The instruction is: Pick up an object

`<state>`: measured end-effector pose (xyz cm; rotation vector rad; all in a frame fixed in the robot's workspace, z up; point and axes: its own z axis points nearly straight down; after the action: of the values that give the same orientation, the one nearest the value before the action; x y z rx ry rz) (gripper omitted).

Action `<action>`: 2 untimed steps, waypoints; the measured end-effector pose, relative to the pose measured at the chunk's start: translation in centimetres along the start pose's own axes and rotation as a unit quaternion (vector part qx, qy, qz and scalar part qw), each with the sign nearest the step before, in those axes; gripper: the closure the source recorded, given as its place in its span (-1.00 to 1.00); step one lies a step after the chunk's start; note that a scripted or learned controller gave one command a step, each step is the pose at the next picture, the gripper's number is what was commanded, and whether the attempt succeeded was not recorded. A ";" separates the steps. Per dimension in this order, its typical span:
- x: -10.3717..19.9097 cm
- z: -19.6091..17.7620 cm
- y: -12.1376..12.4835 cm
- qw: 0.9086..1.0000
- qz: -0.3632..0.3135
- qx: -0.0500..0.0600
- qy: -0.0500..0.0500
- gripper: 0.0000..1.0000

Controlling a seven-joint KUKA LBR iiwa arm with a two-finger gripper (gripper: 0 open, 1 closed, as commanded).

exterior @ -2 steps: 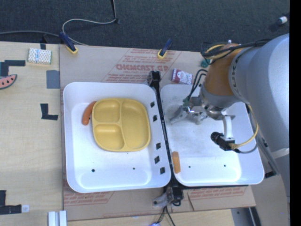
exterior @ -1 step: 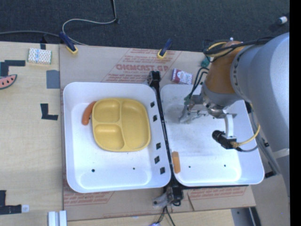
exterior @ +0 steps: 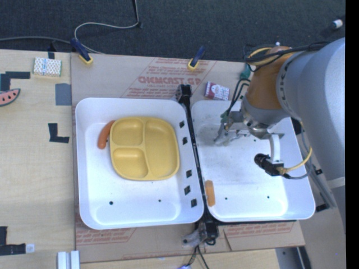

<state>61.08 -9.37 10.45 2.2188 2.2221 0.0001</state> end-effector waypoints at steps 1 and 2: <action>0.1 -0.9 0.0 1.000 -0.001 0.001 0.001 1.00; 0.1 -0.9 0.0 1.000 -0.001 0.001 0.001 -1.00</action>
<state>61.06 -9.28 11.34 2.2186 2.2249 -0.0001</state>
